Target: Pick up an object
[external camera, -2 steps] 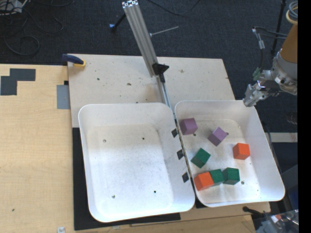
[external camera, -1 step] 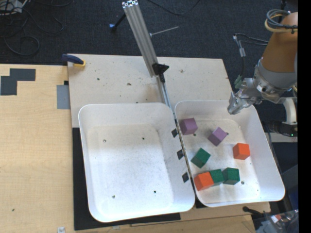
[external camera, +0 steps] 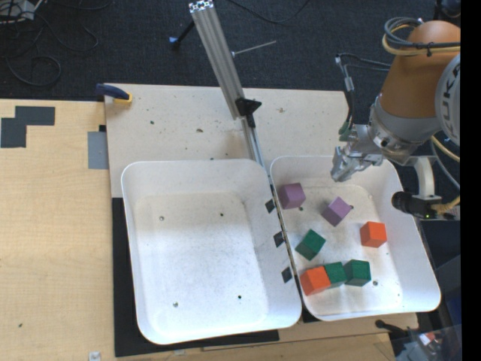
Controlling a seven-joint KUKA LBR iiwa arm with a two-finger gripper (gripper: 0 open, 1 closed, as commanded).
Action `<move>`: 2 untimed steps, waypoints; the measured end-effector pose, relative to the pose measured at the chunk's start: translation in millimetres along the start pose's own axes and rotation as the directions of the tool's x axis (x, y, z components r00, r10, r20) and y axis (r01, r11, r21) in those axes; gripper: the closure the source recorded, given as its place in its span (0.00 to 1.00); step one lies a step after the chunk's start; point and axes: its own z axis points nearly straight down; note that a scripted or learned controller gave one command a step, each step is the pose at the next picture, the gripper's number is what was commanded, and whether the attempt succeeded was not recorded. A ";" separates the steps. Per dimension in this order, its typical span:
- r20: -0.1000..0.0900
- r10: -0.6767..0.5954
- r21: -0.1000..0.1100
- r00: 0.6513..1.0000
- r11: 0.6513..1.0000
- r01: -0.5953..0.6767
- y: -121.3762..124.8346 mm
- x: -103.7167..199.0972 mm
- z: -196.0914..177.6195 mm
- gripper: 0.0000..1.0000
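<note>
Purple cube (external camera: 337,210): small, matte, tilted, in right bin (external camera: 421,277), near second purple cube (external camera: 291,195). Gripper (external camera: 343,168) above it, empty; finger spacing unclear.

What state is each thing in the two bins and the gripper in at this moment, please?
Gripper: above the right bin's far edge, nothing seen between its fingers.
Right bin: holds six blocks.
Purple blocks: lying apart.
Lone orange block: resting free.
Lone green block: tilted, apart.
Row of three blocks: orange, green, green, touching.
Left bin: no blocks inside.
</note>
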 end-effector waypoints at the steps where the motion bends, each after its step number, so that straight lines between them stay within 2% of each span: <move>1: 0.000 0.000 0.002 1.000 1.000 0.000 -23.4 58.0 7.6 1.00; 2: 0.000 0.000 0.003 1.000 1.000 0.000 -52.5 108.5 15.8 1.00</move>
